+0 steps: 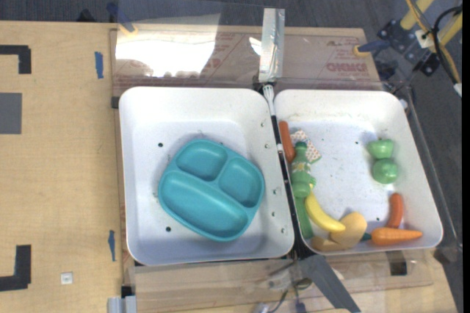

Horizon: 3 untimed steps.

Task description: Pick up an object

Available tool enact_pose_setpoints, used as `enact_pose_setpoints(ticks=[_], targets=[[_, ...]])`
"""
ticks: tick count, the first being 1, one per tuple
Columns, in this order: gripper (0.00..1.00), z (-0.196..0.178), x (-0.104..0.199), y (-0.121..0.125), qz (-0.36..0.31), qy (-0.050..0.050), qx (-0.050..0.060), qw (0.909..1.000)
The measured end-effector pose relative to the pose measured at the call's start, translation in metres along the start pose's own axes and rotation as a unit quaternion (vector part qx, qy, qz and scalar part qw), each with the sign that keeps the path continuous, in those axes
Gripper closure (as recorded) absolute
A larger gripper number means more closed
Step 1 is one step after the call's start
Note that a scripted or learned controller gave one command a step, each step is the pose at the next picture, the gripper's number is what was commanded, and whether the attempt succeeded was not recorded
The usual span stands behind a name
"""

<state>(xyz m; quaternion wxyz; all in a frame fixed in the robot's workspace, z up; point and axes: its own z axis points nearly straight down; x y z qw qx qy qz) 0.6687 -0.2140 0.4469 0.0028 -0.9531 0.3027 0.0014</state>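
Looking down at a teal plate with three parts [211, 189], flat in the middle of the left white bin [139, 113]. Seeing toy food in the right white bin [345, 109]: yellow banana [321, 214] and orange carrot [396, 234] at the front, two green balls [383, 160] by the right wall. Cannot tell how open the tool is, or if it has hold of a thing.

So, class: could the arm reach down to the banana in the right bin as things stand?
Probably yes. The banana lies uncovered from above, though it sits close to the bin wall, with a green toy and a tan piece touching it, so the grip may be tight.
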Motion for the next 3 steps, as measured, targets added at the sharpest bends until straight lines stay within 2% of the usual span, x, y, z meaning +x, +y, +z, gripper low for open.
enact_pose_setpoints(ticks=[1, 3], targets=[[1.0, -0.036, 0.005, 0.007, -0.206, 0.001, 0.001, 0.9786], [1.0, -0.047, 0.007, 0.001, -0.207, -0.005, 0.008, 0.9782]])
